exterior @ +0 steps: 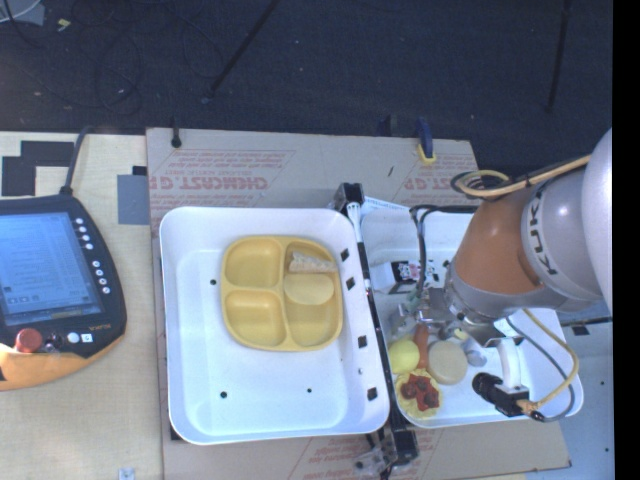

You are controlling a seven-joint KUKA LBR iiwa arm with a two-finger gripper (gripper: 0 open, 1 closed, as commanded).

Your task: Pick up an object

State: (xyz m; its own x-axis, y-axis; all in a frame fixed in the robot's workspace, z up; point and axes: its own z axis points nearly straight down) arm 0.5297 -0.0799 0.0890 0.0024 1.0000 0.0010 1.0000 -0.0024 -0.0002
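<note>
While the arm point(540, 248) reached in from the right, its gripper point(432, 316) hung low over the right bin point(560, 408); whether it was wide or narrow I could not tell. Below it sat a yellow fruit point(403, 356), a pale disc point(448, 363) and what looked like a red-topped pastry point(420, 393). Farther left, the left bin point(190, 368) held 1 yellow 4-part tray point(255, 313).

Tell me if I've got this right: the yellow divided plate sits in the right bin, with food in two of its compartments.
Not quite. The camera view shows the yellow divided plate in the left bin, not the right bin. The rest holds: food lies in two of its compartments.
</note>
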